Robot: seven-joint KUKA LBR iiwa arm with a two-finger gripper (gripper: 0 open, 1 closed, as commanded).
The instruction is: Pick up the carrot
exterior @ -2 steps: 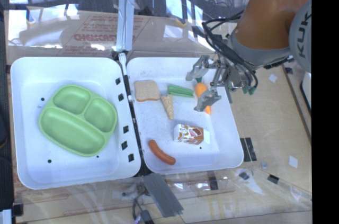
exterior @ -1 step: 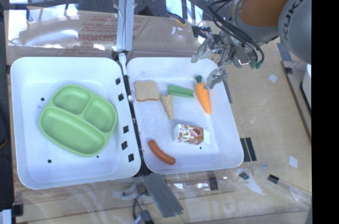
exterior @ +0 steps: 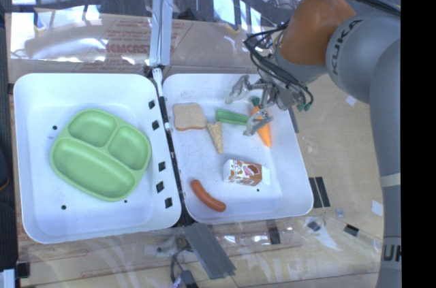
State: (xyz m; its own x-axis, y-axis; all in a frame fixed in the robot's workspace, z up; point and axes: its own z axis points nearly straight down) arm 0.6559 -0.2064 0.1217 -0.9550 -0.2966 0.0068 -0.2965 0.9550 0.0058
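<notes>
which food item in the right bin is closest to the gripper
The carrot, the orange piece by the bin's right wall, directly beneath the gripper. The bread, green bean, carton and sausage lie farther left or nearer the camera.

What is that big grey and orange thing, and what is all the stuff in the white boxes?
That is a robot arm, seen by a camera looking down from above. At its end is a metal hand for grabbing things. It reaches into the right white box, right over a toy carrot. I cannot tell if it has grabbed it. In that box are also a slice of bread, a green bean, a cone, a small carton and a sausage. The left box has a green plate.
</notes>
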